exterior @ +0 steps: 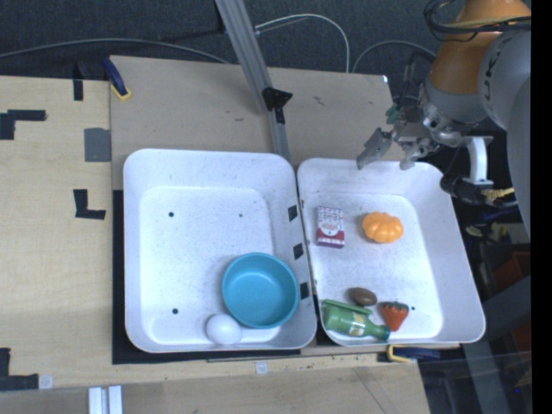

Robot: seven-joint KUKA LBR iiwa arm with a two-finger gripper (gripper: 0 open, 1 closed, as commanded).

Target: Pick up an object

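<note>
- Hand [390, 153] hovers over the far rim of the right bin [457, 257], roughly 1 o'clock in the camera view; two fingers spread wide, nothing between them.
- Arm comes in from 3 o'clock, orange band up top right.
- Right bin contents: small red-and-white carton [329, 227] near bin centre-left, orange pumpkin-like toy [382, 228] just beside it toward 3 o'clock.
- Near rim, 6 o'clock side: green bottle [354, 321] lying flat, brown oval piece [363, 297] just above it, red strawberry-like toy [394, 315] touching or nearly touching the bottle's neck end.
- Left bin [151, 257]: blue bowl [260, 289] at its 5 o'clock corner, white ball [223, 328] touching the bowl's rim.
- No target picked yet; judging by position, carton or pumpkin are nearest, both well apart from the hand toward 6 o'clock.
- Risks: descending where it sits now would hit the bin rim, not an object.
- Pumpkin is rounded, likely to squirt out of a two-finger pinch if off-centre.
- Carton lies flat, low profile; fingers may scrape the floor and miss.
- Bottle/strawberry/brown cluster is crowded against the wall; fingers could nudge neighbours or jam on the rim.
</note>
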